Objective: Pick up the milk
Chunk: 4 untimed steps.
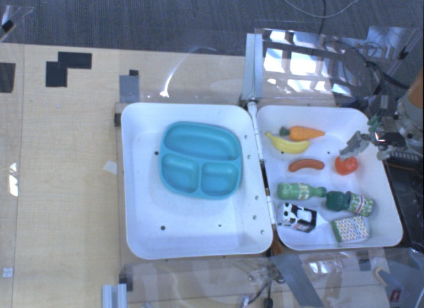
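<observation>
The milk (296, 216) is a small carton with black and white cow patches. It lies on its side near the front left corner of the right bin (391, 194). My gripper (368, 146) hovers over the right side of that bin, just above and right of a red tomato (346, 164). Its fingers are spread open with nothing between them. The milk sits well to the front left of the gripper, apart from it.
The right bin also holds a banana (287, 144), a carrot (305, 132), a sausage (306, 165), a green bottle (300, 191), a dark green bottle (349, 201) and a green patterned carton (350, 229). The left bin (139, 187) holds a blue divided plate (200, 159).
</observation>
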Tool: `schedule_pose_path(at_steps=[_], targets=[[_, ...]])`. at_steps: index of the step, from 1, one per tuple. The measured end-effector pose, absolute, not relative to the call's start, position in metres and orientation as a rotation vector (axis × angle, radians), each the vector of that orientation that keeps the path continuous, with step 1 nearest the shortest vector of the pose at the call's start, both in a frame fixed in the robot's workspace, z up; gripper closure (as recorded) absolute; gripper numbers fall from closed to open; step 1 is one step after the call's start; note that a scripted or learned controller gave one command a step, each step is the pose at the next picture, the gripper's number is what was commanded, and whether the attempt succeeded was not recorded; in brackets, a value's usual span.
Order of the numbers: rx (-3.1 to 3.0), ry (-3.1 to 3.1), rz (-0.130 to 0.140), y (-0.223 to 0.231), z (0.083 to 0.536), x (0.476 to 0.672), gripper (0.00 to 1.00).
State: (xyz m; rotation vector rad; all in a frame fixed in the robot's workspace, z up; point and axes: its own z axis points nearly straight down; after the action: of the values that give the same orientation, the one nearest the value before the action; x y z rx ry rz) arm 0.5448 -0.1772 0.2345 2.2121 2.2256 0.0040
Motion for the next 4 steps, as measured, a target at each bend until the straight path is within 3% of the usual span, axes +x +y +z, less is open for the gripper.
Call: schedule_pose_path(at_steps=[1, 2, 3, 4], targets=[[1.856, 2.527, 0.005, -0.145, 0.118, 0.494, 0.0], [1.896, 2.488, 0.011, -0.091, 0.09, 0.491, 0.0], [1.89, 2.484, 0.018, -0.091, 0.101, 0.494, 1.0], [1.891, 2.484, 0.018, -0.091, 0.101, 0.494, 0.0]])
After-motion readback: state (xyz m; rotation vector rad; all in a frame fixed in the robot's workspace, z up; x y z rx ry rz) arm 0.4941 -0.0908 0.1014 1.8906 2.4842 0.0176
